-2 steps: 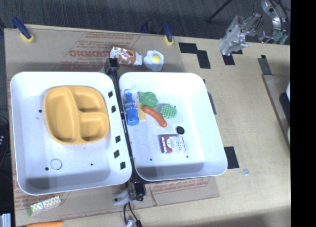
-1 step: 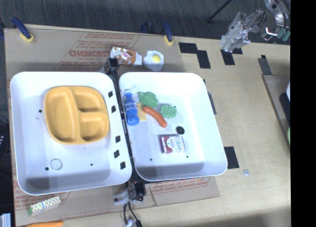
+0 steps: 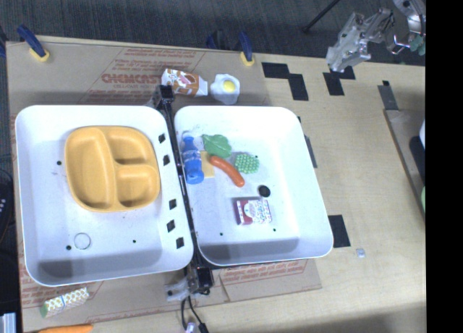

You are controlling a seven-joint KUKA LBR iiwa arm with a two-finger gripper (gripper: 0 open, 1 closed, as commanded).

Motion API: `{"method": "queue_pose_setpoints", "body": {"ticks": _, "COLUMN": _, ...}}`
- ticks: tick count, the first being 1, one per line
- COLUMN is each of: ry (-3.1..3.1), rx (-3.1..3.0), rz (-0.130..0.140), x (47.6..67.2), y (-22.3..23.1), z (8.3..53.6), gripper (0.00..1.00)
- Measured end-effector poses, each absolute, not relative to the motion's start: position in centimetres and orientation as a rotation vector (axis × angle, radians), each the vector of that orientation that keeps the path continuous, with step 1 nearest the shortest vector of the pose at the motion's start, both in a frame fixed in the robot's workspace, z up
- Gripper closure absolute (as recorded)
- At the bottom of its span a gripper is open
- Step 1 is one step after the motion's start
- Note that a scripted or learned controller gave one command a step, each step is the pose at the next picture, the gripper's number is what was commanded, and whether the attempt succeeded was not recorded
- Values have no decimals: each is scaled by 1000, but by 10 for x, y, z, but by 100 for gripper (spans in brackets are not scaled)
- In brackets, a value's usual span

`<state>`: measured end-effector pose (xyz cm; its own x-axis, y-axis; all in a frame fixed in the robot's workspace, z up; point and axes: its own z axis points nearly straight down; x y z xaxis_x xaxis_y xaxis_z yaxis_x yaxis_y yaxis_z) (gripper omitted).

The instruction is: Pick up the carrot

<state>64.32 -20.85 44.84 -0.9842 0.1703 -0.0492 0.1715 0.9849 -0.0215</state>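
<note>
Figure: approach stage of the carrot pick. My gripper (image 3: 346, 51) hangs above the bare bench, outside both bins; whether my jaws are spread or pressed together I cannot tell from this slant. The carrot (image 3: 227, 170) lies well away from my jaws, down and to the left of them in the camera view, on the floor of the right bin (image 3: 307, 201). It rests at a diagonal, crowded by neighbours: a blue bottle (image 3: 192, 161) just beside its upper end, a green leafy piece (image 3: 216, 144) on the side nearer my jaws, and a green dotted ball (image 3: 247, 162) close against its flank. A red-and-white packet (image 3: 252, 211) sits beyond it, apart. In my judgement the clean pick means travelling over the bin rim, turning my jaws across the carrot's short axis, and descending on its lower, freer end.
</note>
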Motion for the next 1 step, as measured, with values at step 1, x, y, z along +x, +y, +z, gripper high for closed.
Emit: {"method": "queue_pose_setpoints", "body": {"ticks": 1, "ry": 3076, "rx": 264, "rz": -44, "x": 644, "y": -208, "z": 460, "gripper": 100}}
